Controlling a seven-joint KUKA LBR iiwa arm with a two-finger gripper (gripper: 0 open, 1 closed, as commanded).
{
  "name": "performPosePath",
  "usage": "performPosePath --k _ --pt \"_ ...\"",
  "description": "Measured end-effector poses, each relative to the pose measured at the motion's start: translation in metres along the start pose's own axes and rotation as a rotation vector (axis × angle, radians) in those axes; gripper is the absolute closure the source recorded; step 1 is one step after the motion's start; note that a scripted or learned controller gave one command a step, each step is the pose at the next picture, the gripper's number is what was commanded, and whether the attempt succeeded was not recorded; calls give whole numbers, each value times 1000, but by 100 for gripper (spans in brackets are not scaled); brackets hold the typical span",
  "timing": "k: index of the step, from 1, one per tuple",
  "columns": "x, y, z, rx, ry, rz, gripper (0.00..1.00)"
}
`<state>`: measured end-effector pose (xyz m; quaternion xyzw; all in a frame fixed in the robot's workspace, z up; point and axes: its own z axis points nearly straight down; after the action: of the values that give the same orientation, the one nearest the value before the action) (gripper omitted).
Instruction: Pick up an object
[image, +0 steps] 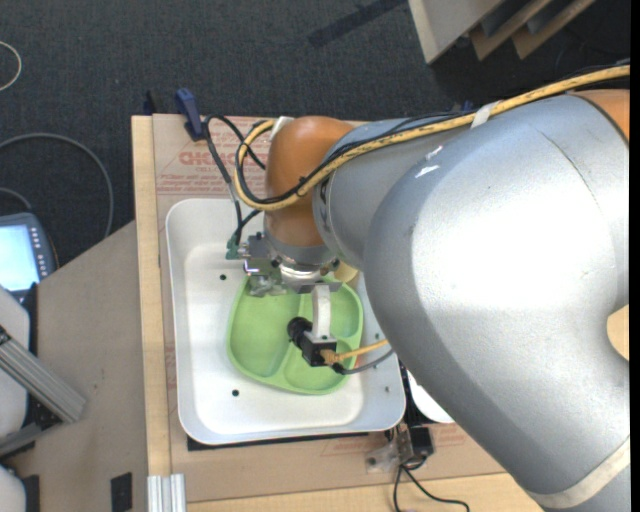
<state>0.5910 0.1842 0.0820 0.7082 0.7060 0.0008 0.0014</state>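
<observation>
Dark carpeted floor surrounds a pale brown table (150, 300) carrying a shallow white plastic bin (195, 400). A light green sectioned plastic plate (258, 345) lies in the middle of the bin. The grey arm's end effector (288, 280) hangs over the plate's upper edge; whether it is apart or together cannot be told

Counter (163, 300), tan board with faded red print, bearing one shallow white bin (195, 345) toward its left side and a sliver of a second white bin (432, 405) just beside it.
</observation>
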Motion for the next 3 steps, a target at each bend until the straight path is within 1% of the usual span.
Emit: performPosePath --k 1,2,3 --pt "-1 -115 -101 5 5 -5 100" --pt "-23 -60 -136 -4 1 0 100" --pt "-48 -42 -29 -9 1 -2 100"
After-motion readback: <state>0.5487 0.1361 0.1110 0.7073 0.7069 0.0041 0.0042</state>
